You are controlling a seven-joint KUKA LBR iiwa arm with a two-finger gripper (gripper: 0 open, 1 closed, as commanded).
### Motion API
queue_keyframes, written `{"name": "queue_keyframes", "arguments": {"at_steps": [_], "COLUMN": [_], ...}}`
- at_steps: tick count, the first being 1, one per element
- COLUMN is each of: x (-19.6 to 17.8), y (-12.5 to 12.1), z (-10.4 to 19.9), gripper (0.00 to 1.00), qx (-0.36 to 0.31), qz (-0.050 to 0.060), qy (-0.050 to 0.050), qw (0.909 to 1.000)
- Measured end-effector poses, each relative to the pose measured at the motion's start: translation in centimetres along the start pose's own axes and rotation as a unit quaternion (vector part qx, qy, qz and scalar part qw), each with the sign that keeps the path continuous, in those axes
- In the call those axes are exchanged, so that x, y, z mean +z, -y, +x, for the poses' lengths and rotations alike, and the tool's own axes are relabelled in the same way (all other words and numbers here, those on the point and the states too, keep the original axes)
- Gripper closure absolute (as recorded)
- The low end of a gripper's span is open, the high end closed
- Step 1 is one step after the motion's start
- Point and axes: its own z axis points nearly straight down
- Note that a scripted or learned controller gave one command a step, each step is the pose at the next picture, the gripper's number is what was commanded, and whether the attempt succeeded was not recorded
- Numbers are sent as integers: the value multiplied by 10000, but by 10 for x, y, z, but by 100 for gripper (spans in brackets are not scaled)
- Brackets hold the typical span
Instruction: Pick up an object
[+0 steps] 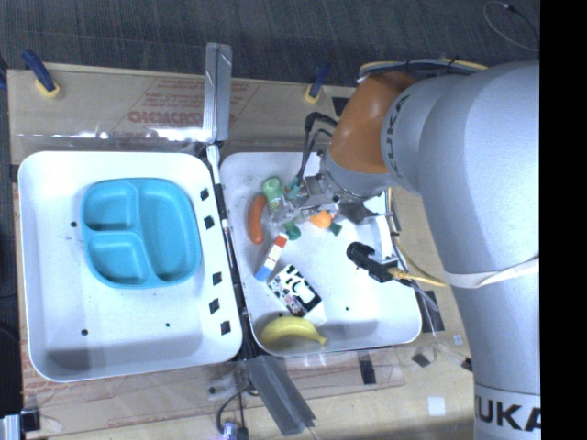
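Right bin (404, 330), your near wall: banana (292, 332). Next back: black-white box (295, 291), then blue-white stick (271, 261), aslant. Mid-depth: blue tray (142, 232) in left bin (46, 337); carrot (258, 219) left of claw (295, 205); orange piece (321, 218) just right of it. Farther: green item (272, 190) just beside claw, on its far-left. Contact: you cannot tell. Claw released or clenched: cannot tell.

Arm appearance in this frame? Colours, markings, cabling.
The arm is built of bulky, rounded, smooth grey links. An orange band rings it above the wrist. Black KUKA lettering shows on the grey casing at lower right. Thin dark cables loop beside the wrist, near the small metallic gripper.
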Motion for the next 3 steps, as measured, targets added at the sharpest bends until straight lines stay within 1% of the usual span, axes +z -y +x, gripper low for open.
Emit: {"name": "queue_keyframes", "arguments": {"at_steps": [1,2,3], "x": [0,-84,-84], "y": [0,1,1], "z": [0,40,40], "gripper": [0,0,0], "qx": [-1,-1019,-1019], "qz": [-1,40,41], "qy": [1,-19,-19], "qw": [10000,9948,9948]}}
